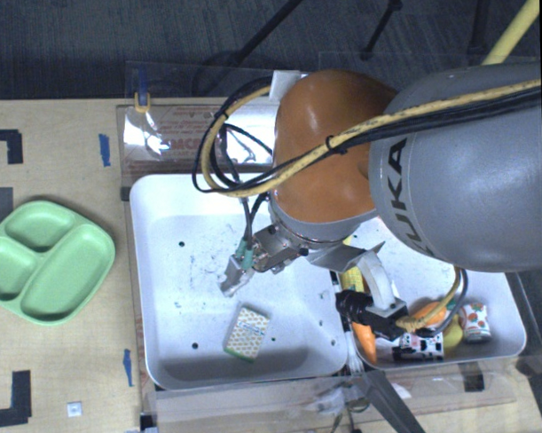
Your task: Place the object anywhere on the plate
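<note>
Gripper point(231, 282) hovers above sponge point(248, 333) (fingers' state, can't tell), still needs grabbing it before heading to plate point(47, 261).

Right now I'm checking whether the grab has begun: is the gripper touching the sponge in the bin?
Apart. The camera view shows bare white bin floor between the gripper and the sponge, which lies below it.

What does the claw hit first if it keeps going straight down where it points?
Most likely the bare white floor of the left bin, under the claw. The small patterned sponge lies nearer the camera, apart from that line. Depth is hard to judge from above.
</note>
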### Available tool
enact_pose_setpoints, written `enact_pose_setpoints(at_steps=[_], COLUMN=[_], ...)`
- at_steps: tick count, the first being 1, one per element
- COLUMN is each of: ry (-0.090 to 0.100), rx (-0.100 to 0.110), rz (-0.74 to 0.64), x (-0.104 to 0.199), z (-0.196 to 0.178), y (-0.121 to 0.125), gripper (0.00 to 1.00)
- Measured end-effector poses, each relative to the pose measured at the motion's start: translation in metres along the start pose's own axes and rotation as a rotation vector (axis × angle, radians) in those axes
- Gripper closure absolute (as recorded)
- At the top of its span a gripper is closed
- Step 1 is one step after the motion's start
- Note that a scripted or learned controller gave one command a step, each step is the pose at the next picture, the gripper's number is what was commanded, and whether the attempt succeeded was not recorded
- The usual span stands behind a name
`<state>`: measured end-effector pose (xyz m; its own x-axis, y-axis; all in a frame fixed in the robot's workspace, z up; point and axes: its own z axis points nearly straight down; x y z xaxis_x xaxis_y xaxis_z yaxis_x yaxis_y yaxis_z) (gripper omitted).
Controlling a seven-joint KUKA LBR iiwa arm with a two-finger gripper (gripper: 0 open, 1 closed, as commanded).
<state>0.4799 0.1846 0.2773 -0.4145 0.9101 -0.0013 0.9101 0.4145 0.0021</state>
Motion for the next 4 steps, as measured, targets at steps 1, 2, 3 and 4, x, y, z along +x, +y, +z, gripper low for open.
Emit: enact_pose_setpoints(at_steps=[1,2,3,4], ry=[0.002,0.002,0.0,0.002], rx=[0.006,0.006,0.001,0.005], rz=[0.223,0.223,0.184,0.29], x=[0.02,0.019,-0.055,-0.041], z=[0.06,0.06,0.086,0.115], y=[0.026,0.026,0.134,0.036], gripper=[0.0,0.0,0.0,0.0])
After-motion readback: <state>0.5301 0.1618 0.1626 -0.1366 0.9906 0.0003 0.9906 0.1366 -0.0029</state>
